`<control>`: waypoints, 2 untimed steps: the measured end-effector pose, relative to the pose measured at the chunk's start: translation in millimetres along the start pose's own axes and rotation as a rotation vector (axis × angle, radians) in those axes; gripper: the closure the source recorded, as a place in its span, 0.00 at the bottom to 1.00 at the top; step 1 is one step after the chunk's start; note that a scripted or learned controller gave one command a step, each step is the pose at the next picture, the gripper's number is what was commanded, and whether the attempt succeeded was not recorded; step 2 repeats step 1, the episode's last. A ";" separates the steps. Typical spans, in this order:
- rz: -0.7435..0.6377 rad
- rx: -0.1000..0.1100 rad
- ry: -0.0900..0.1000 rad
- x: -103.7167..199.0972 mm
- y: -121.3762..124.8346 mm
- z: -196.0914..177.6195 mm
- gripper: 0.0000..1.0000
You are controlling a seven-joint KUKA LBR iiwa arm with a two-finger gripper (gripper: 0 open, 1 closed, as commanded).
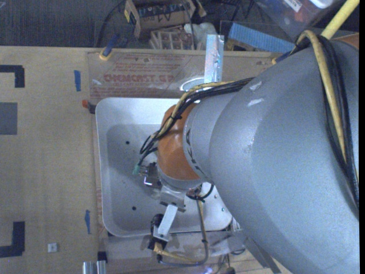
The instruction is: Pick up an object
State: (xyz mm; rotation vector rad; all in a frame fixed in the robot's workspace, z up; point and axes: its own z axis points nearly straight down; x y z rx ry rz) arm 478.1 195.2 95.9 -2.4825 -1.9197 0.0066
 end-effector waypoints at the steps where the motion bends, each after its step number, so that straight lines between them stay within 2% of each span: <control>1: 0.315 -0.017 0.005 25.5 0.1 4.9 1.00; 2: 0.315 -0.017 0.005 25.5 0.1 4.9 1.00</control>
